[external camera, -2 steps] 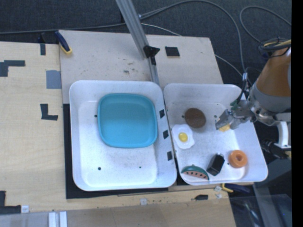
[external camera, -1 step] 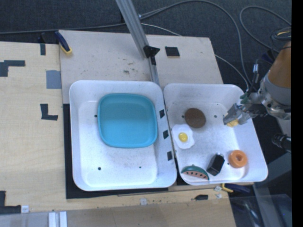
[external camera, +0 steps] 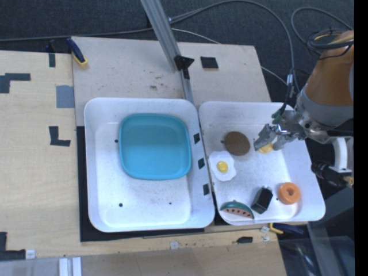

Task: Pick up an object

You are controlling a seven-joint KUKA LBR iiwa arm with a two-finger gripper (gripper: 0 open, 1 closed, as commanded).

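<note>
Altogether five objects [external camera: 236,143], one plate [external camera: 154,146].

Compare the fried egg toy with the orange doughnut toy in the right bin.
The flat white fried egg toy with a yellow yolk lies near the right white bin's left wall; the round orange doughnut toy sits near its right wall. The egg is solid, pale and larger; the doughnut has a centre hole. Both lie flat, untouched.

Bare bin floor [external camera: 259,174] between cookie [external camera: 236,143], egg [external camera: 222,168] — donut [external camera: 288,192] beyond.
</note>
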